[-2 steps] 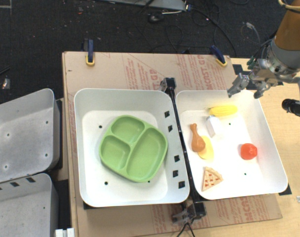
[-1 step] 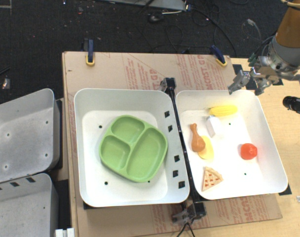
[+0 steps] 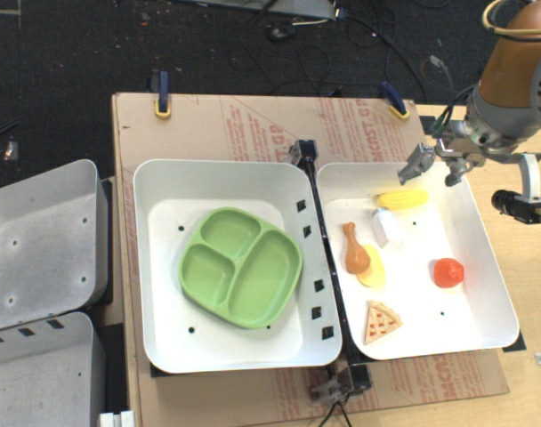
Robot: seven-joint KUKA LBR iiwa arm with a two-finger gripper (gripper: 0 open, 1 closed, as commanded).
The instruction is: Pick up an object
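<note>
The right bin (image 3: 493, 265) holds a yellow corn cob (image 3: 403, 199) near its far edge, a small white block (image 3: 383, 228), an orange drumstick (image 3: 355, 249) lying on a yellow piece (image 3: 373, 277), a red tomato (image 3: 448, 273) and a pizza slice (image 3: 380, 321). My gripper (image 3: 434, 165) hangs open above the bin's far right corner, just right of and above the corn cob. Nothing sits between its two fingers (image 3: 417, 163).
The left bin (image 3: 155, 238) carries a green divided plate (image 3: 242, 266). A black clamp strip (image 3: 319, 238) joins the two bins. Grey trays (image 3: 39, 238) lie off the bench to the left. Yellow clamps (image 3: 163, 105) hold the cardboard base at the back.
</note>
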